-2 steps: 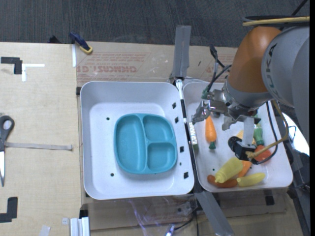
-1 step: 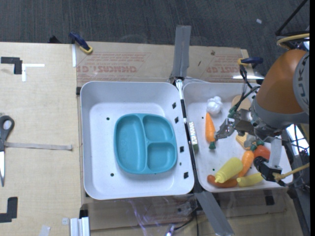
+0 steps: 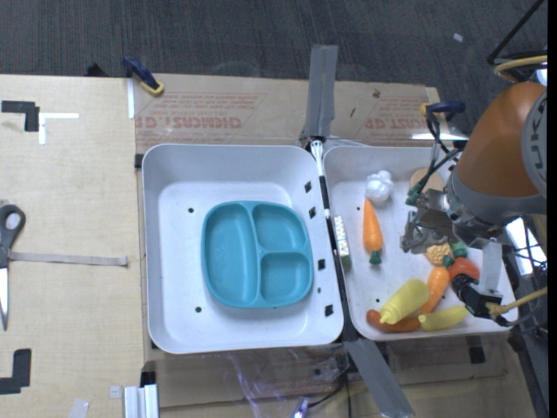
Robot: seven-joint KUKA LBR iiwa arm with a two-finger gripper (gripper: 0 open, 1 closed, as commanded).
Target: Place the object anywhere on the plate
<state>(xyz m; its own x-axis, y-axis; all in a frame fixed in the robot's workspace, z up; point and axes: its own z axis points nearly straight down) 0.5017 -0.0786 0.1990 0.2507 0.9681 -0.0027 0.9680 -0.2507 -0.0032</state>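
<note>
From the overhead camera you see two white bins side by side on a cardboard-covered bench. The left bin [image 3: 165, 251] holds a teal plate [image 3: 258, 254] with three compartments, lying flat near its middle.

The right bin [image 3: 348, 181] carries the toy food. A carrot [image 3: 372, 226] lies by itself with its long axis running near to far in the view, orange tip toward the far wall and green stub toward you. Just beyond its tip sits a small white lump [image 3: 379, 185]. Toward the near right corner a heap lies touching: a yellow squash [image 3: 406, 301], a banana [image 3: 442, 319], a red pepper [image 3: 387, 322], a second carrot [image 3: 436, 286] slanted, and a corn piece [image 3: 438, 253].

The gripper [image 3: 425, 232] hangs over the right bin beside the corn; you cannot tell how its claw stands, nor whether it has anything.

Scissors [image 3: 7, 259] lie on the pale board at left. Two blue clamps [image 3: 144, 75] grip the cardboard's far edge. Dark carpet lies beyond.
</note>
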